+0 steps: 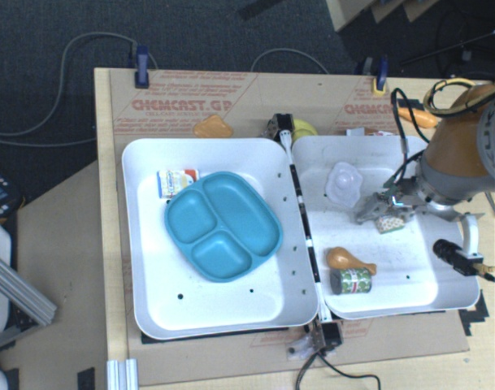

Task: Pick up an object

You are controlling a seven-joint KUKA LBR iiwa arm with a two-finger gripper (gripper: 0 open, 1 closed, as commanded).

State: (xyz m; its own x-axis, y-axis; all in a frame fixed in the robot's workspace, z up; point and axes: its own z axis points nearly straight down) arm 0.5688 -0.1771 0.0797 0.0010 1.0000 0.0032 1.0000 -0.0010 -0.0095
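My gripper [380, 211] is low in the middle of the right bin [418, 292], reaching in from the right. A small speckled grey object [390, 224] lies right below it, touching or nearly touching it. A clear crumpled plastic cup [343, 182] sits just to the gripper's upper left. Nearer the front of this bin lie a tan drumstick-shaped toy [349, 259] and a green can [350, 281] on its side, close together. Whether anything is held cannot be made out.
The left bin [149, 299] holds a blue divided plate [223, 224] and a small white packet [175, 181] at its back left. Behind the bins on the bench lie an orange item [213, 126], a yellow item [303, 128] and another orange item [422, 119].
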